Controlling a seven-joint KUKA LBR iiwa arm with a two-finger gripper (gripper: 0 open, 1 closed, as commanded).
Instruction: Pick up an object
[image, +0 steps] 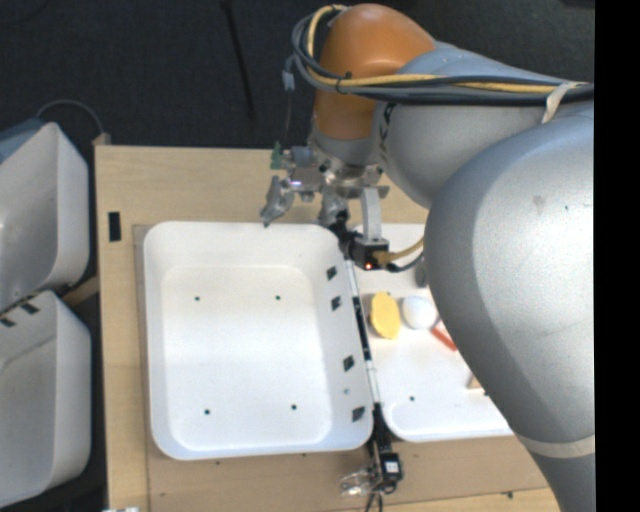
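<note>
Right bin (440, 425): arm body covers most of it. Visible there are a yellow oval piece (385, 314), a white ball (418, 313) just beside it, and a red sliver (444, 340) at the arm's edge. Yellow piece looks like the easiest pick: flat, smooth, matte, sitting near the divider wall, so approach from above and keep clear of the rim. Hand (300, 198) sits at the far rim of the left bin (240, 345), above the surface (180, 180), nothing between its fingers; can't tell their spread.

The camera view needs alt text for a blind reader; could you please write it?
A grey robot arm with an orange band reaches from the right, its gripper above the far edge of the left shallow white bin. The right white bin holds a yellow oval object and a white egg-shaped object.
</note>
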